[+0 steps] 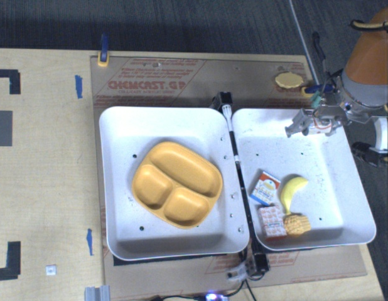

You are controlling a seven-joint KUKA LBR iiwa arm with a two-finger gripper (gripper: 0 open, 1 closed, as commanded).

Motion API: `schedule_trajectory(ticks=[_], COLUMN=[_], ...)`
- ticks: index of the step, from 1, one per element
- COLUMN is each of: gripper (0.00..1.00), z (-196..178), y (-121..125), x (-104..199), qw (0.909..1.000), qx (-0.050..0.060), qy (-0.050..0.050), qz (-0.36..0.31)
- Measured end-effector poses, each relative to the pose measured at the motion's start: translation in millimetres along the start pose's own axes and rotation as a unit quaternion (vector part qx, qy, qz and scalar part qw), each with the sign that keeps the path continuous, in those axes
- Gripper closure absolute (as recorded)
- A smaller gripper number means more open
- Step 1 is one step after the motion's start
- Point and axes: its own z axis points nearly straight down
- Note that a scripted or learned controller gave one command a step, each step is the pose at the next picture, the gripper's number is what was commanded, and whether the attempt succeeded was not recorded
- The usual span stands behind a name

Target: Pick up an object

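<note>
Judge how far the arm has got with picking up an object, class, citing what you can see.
Done: nothing looks lifted. The banana, two small cartons and a corn-like piece all lie in the right bin. In hand: the gripper hangs over that bin's far edge, apart from them. Left: reach down, grasp one, lift.

Two bins side by side on my counter (43,187).
The left bin (112,168) holds a divided tray (176,184). In the right bin (344,193), two small cartons (265,188) lie left of a banana (292,190); my end effector (307,123) hangs over its far edge.
</note>
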Motion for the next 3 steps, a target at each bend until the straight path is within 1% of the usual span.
schedule_trajectory(ticks=[1,2,3], gripper=[0.0,0.0,0.0], z=[103.5,110.3,110.3], y=[-90.3,-136.2,-136.5], x=[15.2,52.7,58.4], qw=[1.0,1.0,1.0], qx=[-0.004,-0.007,-0.007], qy=[-0.001,-0.002,-0.003], qz=[0.001,0.001,0.002])
